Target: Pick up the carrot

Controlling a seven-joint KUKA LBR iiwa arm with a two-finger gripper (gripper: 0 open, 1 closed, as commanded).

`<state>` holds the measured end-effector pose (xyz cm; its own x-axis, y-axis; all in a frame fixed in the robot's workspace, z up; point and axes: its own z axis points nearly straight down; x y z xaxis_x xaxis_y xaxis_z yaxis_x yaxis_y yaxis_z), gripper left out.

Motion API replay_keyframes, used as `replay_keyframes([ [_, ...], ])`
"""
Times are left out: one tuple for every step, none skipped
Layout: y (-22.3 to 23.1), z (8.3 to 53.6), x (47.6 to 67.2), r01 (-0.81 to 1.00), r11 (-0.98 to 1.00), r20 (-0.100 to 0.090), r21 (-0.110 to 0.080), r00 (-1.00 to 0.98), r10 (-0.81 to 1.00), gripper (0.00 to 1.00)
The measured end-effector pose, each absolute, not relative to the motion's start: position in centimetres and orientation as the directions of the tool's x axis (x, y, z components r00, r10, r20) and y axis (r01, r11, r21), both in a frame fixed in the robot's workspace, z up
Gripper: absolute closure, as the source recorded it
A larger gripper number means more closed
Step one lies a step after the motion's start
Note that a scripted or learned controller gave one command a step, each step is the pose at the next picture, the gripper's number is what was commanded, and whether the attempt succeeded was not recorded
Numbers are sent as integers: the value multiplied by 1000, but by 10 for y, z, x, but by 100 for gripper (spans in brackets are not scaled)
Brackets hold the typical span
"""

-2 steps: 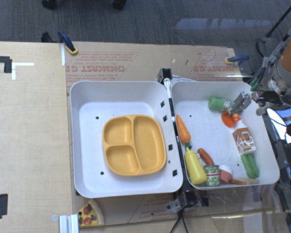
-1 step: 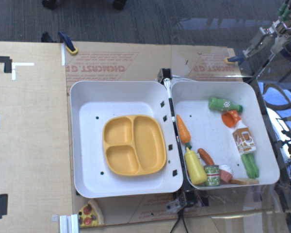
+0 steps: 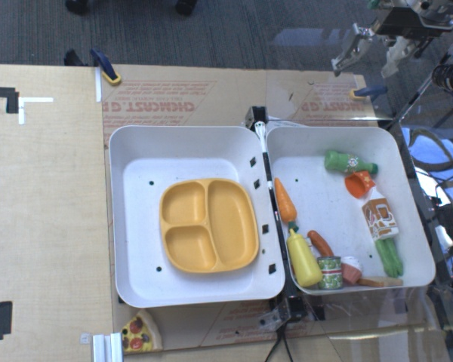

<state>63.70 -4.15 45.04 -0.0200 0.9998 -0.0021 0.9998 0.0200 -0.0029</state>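
1. The gripper (image 3: 368, 50) hangs at the top right of the view, above the bench and beyond the far edge of the right bin (image 3: 408, 191). Its two fingers stand spread wide apart, with nothing between them.
2. The carrot (image 3: 285, 200) lies in the right bin, close against its left wall, pointing along that wall. It is well apart from the gripper.
3. Just in front of the carrot stands a yellow bottle (image 3: 303, 259), with a small red sausage (image 3: 320, 243) and a green can (image 3: 330, 272) beside it.
4. Toward the far side of the right bin lies a green bottle (image 3: 349, 162) with an orange piece (image 3: 359, 183) touching it; a small carton (image 3: 379, 218) and a green vegetable (image 3: 391, 256) lie along the right wall.
5. The left bin (image 3: 128, 202) holds a yellow divided plate (image 3: 209, 225) with three compartments.
6. A toy pizza slice (image 3: 138, 335) rests on the cardboard in front of the left bin.
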Motion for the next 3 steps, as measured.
replay_keyframes([
  [55,486,654,992,-124,-2,-2,124,992,0],
  [55,493,655,993,-121,-6,-3,121,993,100],
  [55,493,655,993,-122,-6,-3,122,993,0],
])
